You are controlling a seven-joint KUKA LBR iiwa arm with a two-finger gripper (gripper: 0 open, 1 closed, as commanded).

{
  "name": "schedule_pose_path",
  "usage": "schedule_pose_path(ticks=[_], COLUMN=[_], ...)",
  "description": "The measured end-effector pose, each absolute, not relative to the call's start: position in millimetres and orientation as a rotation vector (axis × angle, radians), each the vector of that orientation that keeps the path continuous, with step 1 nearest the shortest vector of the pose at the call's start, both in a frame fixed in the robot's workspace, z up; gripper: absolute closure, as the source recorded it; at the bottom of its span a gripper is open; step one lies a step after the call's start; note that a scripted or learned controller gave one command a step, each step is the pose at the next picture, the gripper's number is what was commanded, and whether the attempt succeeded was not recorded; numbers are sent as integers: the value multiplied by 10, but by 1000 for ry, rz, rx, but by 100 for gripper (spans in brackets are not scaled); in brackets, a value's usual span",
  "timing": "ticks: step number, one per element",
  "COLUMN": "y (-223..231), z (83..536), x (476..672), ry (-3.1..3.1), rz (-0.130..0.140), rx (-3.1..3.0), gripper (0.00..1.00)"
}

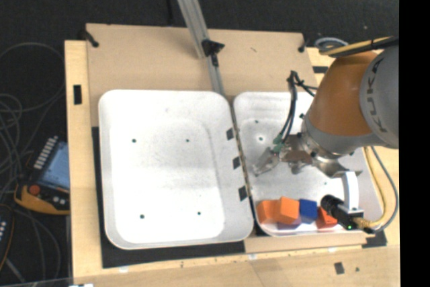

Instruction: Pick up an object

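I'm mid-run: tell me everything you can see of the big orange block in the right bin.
The orange block looks solid and matte, boxy with squared edges. Its right part seems to stand a little taller than its left. It lies in the right bin against the near wall, toward the near left corner. A blue block sits right beside it, touching or nearly so. The claw is farther into the bin, apart from it.

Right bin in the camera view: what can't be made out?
1. Right bin, camera view: its right side is hidden under the arm.
2. Gripper, camera view: small and blurred, so whether it holds anything is unclear.
3. Small orange piece beside the blue block, camera view: partly covered and too small to tell its shape.
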State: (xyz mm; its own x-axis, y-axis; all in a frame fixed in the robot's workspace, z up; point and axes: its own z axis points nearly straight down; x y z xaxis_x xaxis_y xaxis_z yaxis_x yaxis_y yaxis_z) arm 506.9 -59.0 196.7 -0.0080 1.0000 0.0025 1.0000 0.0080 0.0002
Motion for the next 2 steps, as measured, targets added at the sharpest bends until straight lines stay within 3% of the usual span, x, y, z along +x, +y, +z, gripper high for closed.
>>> schedule_pose_path(ticks=[1, 2], y=[112, -193], z=[1964, 3065], x=[4841, 5102], ry=[-2228, -2230], rz=[-3, -10], rx=[-2211, -2224], gripper=[0, 0])
